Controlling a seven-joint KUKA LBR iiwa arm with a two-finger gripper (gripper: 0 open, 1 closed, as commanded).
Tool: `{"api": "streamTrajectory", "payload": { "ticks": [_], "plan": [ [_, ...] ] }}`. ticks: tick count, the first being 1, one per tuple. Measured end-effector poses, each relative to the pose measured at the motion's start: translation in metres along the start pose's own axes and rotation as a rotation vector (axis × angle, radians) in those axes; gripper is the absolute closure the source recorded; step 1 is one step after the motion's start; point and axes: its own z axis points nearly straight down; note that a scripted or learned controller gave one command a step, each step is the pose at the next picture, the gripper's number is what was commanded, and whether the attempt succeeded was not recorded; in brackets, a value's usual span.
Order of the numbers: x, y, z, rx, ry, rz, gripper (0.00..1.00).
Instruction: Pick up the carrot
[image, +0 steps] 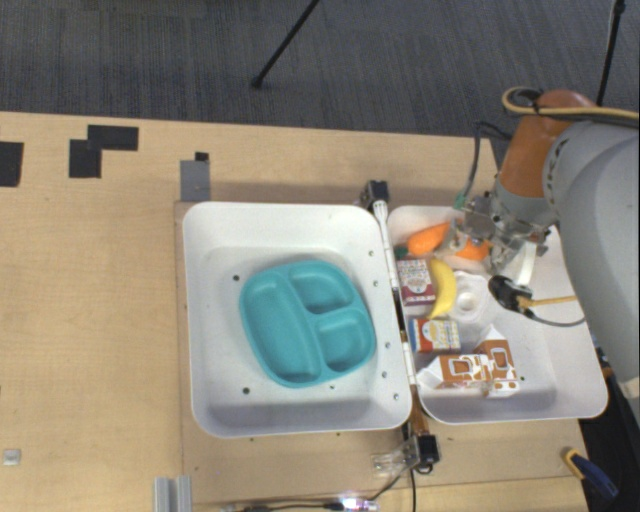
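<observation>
Leftmost, the left bin (200, 300) holds a teal divided plate (306, 322) lying flat near its middle. Across the central divider, the right bin (560, 395) is crowded: a small printed box (413, 277) lies against the divider, a banana (444, 288) sits just beside it, and a brown-and-white carton (480, 367) lies nearer the front wall. The carrot (430, 238) rests at the back of this bin, above the banana. Just right of the carrot hangs the gripper (478, 240), low over the bin; whether it is spread or pinching anything cannot be told. The grey arm (590, 190) enters from the right.
</observation>
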Motion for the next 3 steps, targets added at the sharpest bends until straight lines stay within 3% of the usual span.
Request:
{"api": "streamTrajectory", "payload": {
  "ticks": [1, 2, 3],
  "plan": [
    [0.005, -0.004, 0.0, 0.016, -0.001, 0.264, 0.0],
    [0.008, 0.0, -0.014, -0.005, 0.003, 0.257, 1.0],
    [0.005, 0.0, -0.014, -0.004, -0.001, 0.256, 0.0]
  ]
}}
